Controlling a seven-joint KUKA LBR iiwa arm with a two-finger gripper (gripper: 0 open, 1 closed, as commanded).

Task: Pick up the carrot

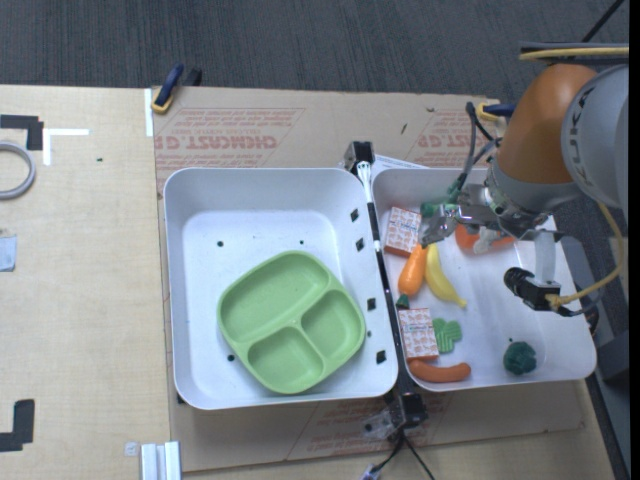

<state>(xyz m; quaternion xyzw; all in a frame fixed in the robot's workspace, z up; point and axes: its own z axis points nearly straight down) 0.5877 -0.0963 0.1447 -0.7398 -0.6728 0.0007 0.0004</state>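
Note:
The orange carrot (411,270) lies in the right bin (560,368) near its left wall, tilted, with a yellow banana (441,276) right beside it. My gripper (441,226) hangs over the bin's upper middle, just above and to the right of the carrot's top end. No part of the carrot is inside it. A red-orange item (472,239) sits partly hidden beneath the wrist.
The right bin also holds two small printed boxes (403,230) (417,332), a light green toy (447,334), a red sausage (439,371) and a dark green lump (519,358). A green divided plate (291,320) lies in the left bin (190,268).

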